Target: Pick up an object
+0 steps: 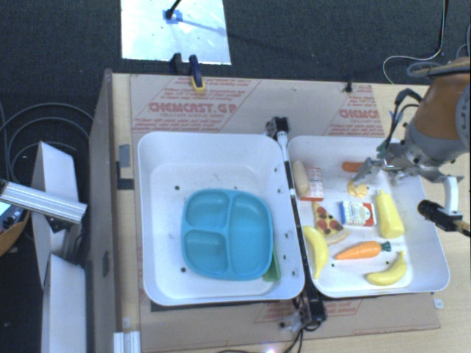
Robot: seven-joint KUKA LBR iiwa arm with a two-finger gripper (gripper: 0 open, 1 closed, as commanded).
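Observation:
My gripper hangs over the back right part of the right bin, its fingers spread open with nothing between them. Just below and left of it lie a small yellow toy and an orange sausage. A yellow bottle and a small carton lie in front of the gripper. Further forward are a carrot, a pizza slice and two bananas. A bread roll and a packet lie by the bin's left wall.
The left bin holds a blue divided plate with something green peeking out under its right edge. A black part of the arm juts over the right bin's right side. Cables run behind the bench at the right.

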